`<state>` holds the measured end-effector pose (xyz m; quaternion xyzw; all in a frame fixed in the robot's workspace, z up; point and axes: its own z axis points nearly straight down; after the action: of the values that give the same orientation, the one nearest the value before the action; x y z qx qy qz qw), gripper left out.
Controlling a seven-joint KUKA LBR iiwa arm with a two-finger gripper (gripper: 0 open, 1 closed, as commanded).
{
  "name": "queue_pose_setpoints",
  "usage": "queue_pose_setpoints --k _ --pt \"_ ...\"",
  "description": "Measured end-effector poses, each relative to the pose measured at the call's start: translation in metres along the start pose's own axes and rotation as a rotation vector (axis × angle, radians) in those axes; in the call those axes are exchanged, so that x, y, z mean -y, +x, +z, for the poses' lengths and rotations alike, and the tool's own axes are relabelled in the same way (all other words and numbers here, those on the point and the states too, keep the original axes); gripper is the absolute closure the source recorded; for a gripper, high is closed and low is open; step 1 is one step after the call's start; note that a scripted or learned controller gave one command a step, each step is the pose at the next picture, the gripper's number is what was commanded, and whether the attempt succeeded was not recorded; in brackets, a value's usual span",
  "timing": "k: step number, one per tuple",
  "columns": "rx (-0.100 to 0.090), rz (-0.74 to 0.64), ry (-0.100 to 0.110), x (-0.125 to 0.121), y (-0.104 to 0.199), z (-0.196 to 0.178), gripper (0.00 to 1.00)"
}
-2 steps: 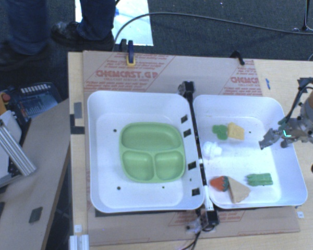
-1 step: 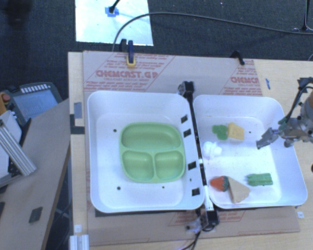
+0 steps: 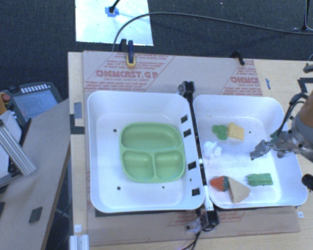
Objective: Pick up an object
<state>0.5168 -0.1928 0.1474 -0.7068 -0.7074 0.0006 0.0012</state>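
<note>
A dark carpeted floor (image 3: 31, 35) is seen around a pale wooden table (image 3: 161, 66), on which two shallow white bins are set side by side. In the left white bin (image 3: 101, 113), one light green plastic tray (image 3: 152, 152) with three compartments is laid flat. In the right white bin (image 3: 271, 108), six small objects are counted: one yellow block (image 3: 236, 131), one green leafy piece (image 3: 219, 131), one small white lump (image 3: 212, 149), one red piece (image 3: 219, 183), one tan wedge (image 3: 239, 191) touching it, and one flat green ridged bar (image 3: 259, 179). The end effector (image 3: 261, 150) is held above the bin's middle, between the yellow block and the green bar; whether it is released or clenched cannot be told. The arm is cut off at the right edge.
</note>
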Motion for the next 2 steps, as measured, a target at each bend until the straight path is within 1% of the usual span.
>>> queue_pose_setpoints --k 1,2 --pt "-0.001 0.000 0.001 0.0012 -0.0045 0.0619 0.00" --pt "0.000 0.001 -0.002 0.0006 -0.0043 0.0631 0.00"
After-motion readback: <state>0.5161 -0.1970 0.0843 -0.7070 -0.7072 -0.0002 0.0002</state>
